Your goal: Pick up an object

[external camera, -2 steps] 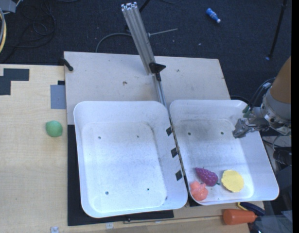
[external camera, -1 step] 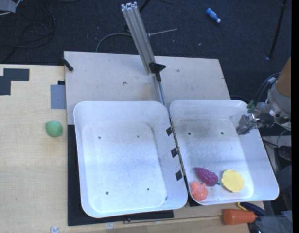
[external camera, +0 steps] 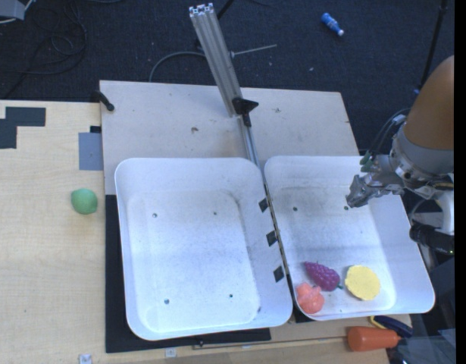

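- Jaws: whether they stood open or closed could not be told; the gripper appeared as a small grey mass with nothing visibly held in it, hanging above the right bin near its right wall.
- Arm: grey with an orange band, entering from the right edge and angled down and leftward into the bin.
- Candidate objects: three lay clustered in the near part of the right bin. A yellow round piece lay directly nearward of the gripper; a purple grape-like cluster lay nearward and to the left, beside the yellow piece; an orange-red fruit sat in the near-left corner, just beside the purple cluster.
- Governing relation: all three lay on the near side of the gripper and well apart from it, the yellow piece being the closest in line. The purple cluster's long axis ran roughly left to right; the other two looked round.
- Judgement: a pick would probably require travel nearward before any descent.
- Surroundings: the left bin adjoined the right; a green ball rested on the wooden bench at far left.
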`<move>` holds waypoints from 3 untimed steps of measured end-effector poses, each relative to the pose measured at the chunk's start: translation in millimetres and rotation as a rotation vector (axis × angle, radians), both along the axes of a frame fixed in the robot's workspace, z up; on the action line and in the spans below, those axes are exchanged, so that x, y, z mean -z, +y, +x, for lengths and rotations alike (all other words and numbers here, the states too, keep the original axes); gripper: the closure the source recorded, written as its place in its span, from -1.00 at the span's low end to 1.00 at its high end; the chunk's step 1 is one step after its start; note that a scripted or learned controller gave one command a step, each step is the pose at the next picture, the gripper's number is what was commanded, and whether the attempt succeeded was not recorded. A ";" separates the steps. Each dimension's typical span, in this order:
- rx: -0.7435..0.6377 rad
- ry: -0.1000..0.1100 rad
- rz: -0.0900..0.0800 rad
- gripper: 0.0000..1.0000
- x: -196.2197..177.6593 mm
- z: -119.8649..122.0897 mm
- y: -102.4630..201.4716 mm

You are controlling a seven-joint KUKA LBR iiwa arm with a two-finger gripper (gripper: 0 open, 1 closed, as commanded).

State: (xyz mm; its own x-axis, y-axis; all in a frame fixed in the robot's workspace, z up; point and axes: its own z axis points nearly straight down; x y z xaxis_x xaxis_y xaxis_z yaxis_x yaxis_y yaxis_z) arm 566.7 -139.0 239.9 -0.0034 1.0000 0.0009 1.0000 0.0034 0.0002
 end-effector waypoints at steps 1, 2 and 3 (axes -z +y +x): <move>0.000 0.000 0.000 1.00 -3.7 14.5 50.1; 0.001 0.000 0.000 1.00 -6.9 17.9 93.4; 0.001 0.001 0.000 1.00 -8.1 14.2 140.7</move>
State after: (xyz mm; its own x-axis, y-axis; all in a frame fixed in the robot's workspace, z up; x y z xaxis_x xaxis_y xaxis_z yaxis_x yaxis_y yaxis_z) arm 580.8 1.7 248.0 -0.0026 1.0000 0.0007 1.0000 0.0026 -0.0010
